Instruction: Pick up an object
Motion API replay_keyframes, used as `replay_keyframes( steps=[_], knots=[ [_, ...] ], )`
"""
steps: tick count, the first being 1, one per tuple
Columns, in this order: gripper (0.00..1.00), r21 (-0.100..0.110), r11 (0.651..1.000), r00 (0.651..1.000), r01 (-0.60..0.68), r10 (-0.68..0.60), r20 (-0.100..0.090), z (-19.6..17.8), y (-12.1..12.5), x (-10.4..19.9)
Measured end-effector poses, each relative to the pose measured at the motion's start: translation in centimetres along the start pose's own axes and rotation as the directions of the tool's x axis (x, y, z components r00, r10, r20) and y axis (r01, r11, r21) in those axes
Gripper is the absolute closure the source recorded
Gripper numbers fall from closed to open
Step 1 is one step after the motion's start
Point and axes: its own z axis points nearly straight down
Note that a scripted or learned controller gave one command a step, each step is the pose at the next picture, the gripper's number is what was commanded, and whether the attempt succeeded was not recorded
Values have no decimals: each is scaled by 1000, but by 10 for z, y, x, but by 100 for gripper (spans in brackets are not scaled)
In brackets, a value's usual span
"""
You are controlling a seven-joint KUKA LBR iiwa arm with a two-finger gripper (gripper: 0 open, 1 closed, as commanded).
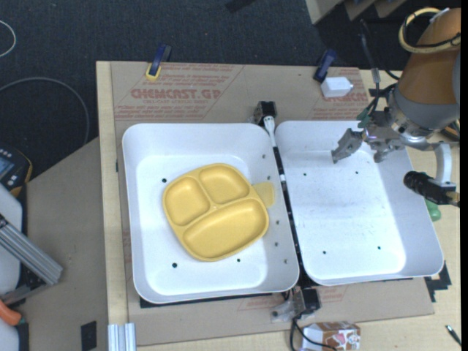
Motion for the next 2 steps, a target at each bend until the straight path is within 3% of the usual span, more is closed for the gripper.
replay_keyframes(
  steps=[1, 2],
  knots=[
    [0, -13, 1000, 1000, 7, -7, -1, -124, -75, 62],
    [0, -8, 1000, 1000, 8, -8, -1, -187, -119, 128]
  ],
)
